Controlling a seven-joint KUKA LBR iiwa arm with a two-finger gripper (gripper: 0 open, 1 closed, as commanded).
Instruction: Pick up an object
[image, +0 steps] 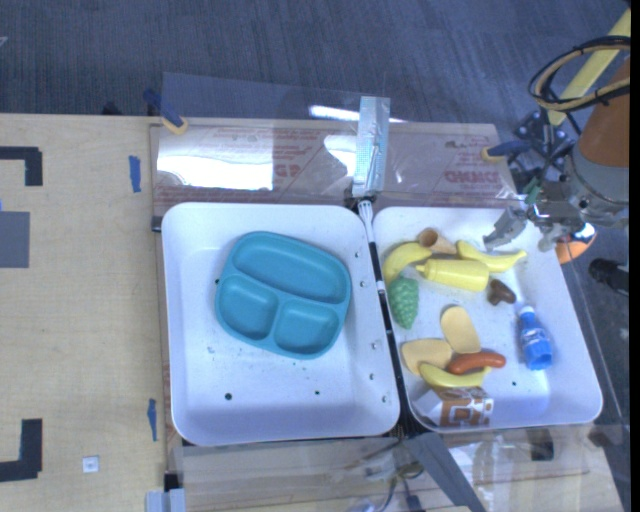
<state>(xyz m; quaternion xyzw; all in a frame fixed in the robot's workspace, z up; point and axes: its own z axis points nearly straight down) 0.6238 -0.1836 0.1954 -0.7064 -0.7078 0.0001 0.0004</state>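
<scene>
We're looking down on two white bins sitting side by side. The left bin (190, 390) is holding a blue divided plate (283, 292) tilted a bit toward its upper middle.

The right bin (570, 385) is where all the pickable stuff is lying. A yellow banana (398, 256) is curling at the top left, touching a yellow squeeze bottle (456, 273) that's lying on its side. Another banana (492, 258) is resting just above that bottle. A green bumpy piece (404, 300) is sitting by the divider, and a small brown thing (501, 292) is lying near the bottle's end. A blue bottle (534, 340) is lying toward the right wall. Lower down there's a red sausage (475, 362) on a pile of yellow pieces (440, 362), with a can (462, 409) at the front edge.

The gripper (524, 226) is hovering at the bin's upper right corner, just beside the second banana's tip. We're seeing its fingers spread apart with nothing between them.
</scene>
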